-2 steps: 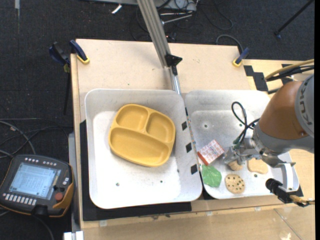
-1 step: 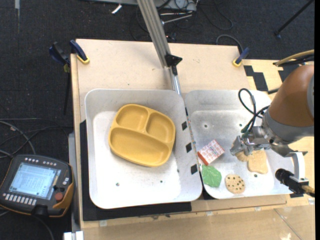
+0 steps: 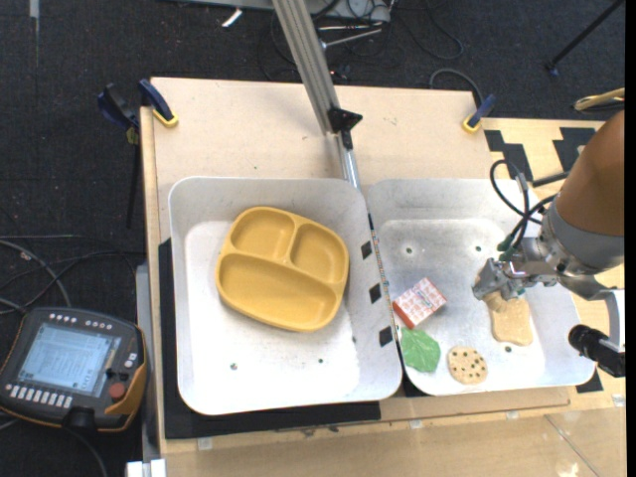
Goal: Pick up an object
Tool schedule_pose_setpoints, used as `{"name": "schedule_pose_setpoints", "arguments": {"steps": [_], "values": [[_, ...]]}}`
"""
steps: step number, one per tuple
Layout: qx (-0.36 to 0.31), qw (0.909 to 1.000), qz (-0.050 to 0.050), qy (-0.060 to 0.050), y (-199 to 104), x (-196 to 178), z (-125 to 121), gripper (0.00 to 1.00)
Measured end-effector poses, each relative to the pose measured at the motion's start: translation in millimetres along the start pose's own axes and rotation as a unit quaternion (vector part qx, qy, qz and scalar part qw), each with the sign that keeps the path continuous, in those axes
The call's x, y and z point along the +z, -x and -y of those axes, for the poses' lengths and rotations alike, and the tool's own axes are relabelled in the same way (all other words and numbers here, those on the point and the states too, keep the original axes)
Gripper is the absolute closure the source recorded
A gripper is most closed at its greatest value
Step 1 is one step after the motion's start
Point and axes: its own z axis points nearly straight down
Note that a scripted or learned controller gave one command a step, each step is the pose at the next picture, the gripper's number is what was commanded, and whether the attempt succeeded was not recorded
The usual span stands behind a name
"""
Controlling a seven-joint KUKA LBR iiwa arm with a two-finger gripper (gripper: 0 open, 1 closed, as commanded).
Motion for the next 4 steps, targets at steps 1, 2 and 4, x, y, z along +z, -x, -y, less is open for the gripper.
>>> {"name": "schedule_pose_setpoints", "arguments": {"steps": [1,2,4], "values": [[0.0,1.0,0.0,0.0,0,-45,-2,1.0],[-0.002,1.0,-0.001,-0.002,-52,-32,-34,1.0],[-0.002,1.0,-0.002,-0.001,-146,-36,-76,1.0]]}}
